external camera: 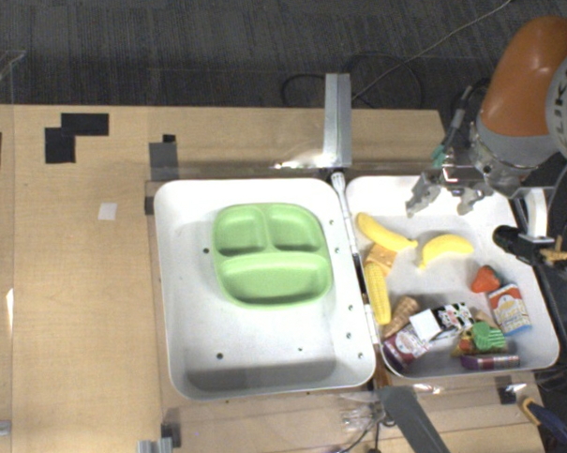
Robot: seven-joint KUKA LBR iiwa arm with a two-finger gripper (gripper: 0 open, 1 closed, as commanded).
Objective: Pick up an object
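Observation:
My gripper hangs over the back of the right bin, fingers spread apart with nothing between them. Just below and in front of it lie two yellow bananas: one near the bin's left wall and one in the middle. An ear of corn lies along the left wall. Further forward are an orange-red piece, a small printed carton, and a heap of wrapped packages.
The left bin holds a green divided plate. A metal post stands behind the wall between the bins. Black cables trail at the right edge. Bare wooden bench lies to the left.

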